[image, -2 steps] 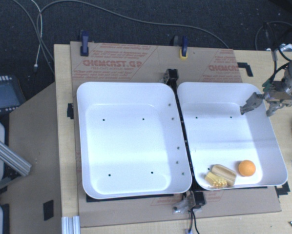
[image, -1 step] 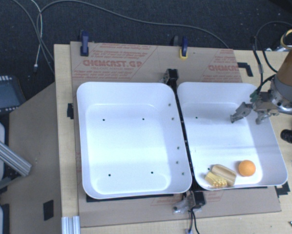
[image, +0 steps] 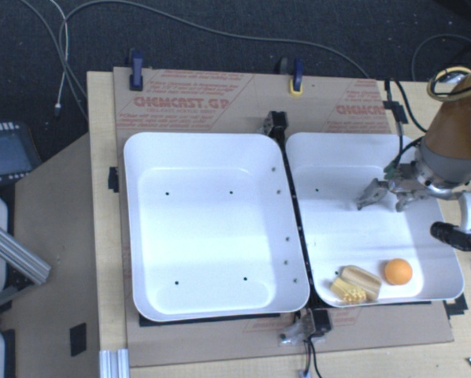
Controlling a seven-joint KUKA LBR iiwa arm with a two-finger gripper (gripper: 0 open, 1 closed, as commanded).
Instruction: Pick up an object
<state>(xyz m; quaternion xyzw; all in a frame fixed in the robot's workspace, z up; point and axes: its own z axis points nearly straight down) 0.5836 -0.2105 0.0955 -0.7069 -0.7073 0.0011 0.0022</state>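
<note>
Hand [image: 385, 198] hovers spread and empty over the right bin [image: 330, 235], so it's the approach step; next it needs to drop toward the orange ball [image: 398, 272].

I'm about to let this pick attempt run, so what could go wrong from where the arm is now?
1. The gripper sits over bare floor of the right bin, well away from the orange ball, so a straight descent likely grabs nothing.
2. The ball is round and may roll off when touched.
3. The tan block and yellow corn-like piece lie touching near the bin's front wall, leaving the fingers little room.
</note>
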